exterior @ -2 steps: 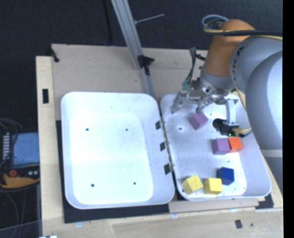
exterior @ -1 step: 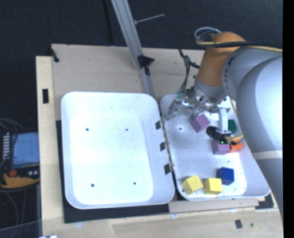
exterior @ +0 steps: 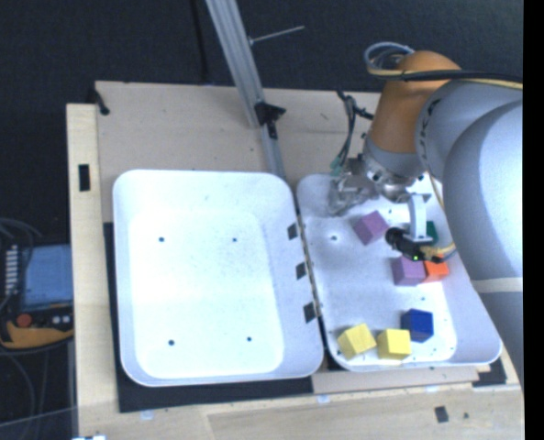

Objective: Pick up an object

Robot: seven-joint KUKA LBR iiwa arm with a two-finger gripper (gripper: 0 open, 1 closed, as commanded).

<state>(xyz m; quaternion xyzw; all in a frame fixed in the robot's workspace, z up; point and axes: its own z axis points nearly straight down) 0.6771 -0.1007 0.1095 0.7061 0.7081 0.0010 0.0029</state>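
Looking down at a slant on a bench with two white bins side by side. Left bin (exterior: 207,273) bare white, with a few small dark dots. Right bin (exterior: 345,264) holding small blocks: a purple block (exterior: 371,226) near the middle, a second purple block (exterior: 407,269) further right with an orange block (exterior: 436,268) touching its right side, a blue block (exterior: 418,324) lower down, and two yellow blocks (exterior: 357,340) (exterior: 394,342) side by side against the bin's near rim. Grey arm (exterior: 478,172) with orange band reaching in from the right, gripper (exterior: 349,193) low over the far left corner of the right bin, just up and left of the nearer purple block and apart from it. Nothing visible between the fingers; jaw state too small and cluttered to tell. A slim metal post (exterior: 239,62) leaning across the bench behind the bins. Judging by looks: blocks probably light, stiff and matte, likely foam or wood, not fragile, unlikely to slip under a firm pinch. Nearer purple block the likeliest target, lying tilted with clear floor around it; best taken across two opposite flat faces, fingers turned to match its tilt. Second purple block harder to take, since the orange one crowds one side.
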